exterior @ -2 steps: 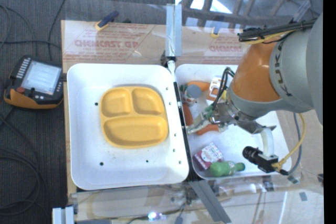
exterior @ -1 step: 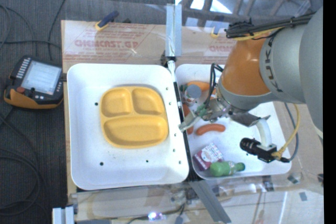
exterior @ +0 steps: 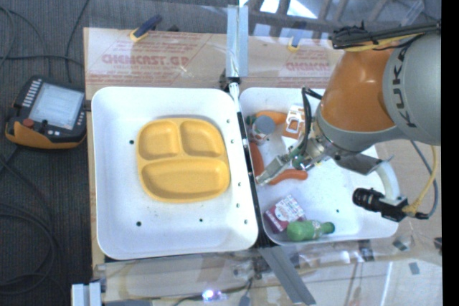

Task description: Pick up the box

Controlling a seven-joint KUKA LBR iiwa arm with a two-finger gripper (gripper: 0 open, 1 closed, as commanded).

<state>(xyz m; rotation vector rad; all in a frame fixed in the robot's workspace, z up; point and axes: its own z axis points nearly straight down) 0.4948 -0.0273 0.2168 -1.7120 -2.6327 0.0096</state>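
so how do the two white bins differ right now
The left bin holds one thing, a yellow divided tray lying flat; the right bin holds several small things, among them a green bottle and a pink packet. The arm reaches over the right bin, not the left bin. Both are shallow, white and side by side.

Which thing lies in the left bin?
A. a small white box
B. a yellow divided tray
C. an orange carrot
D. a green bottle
B: the yellow divided tray lies in the middle of the left bin, while the green bottle, the carrot and the small box are all in the right bin.
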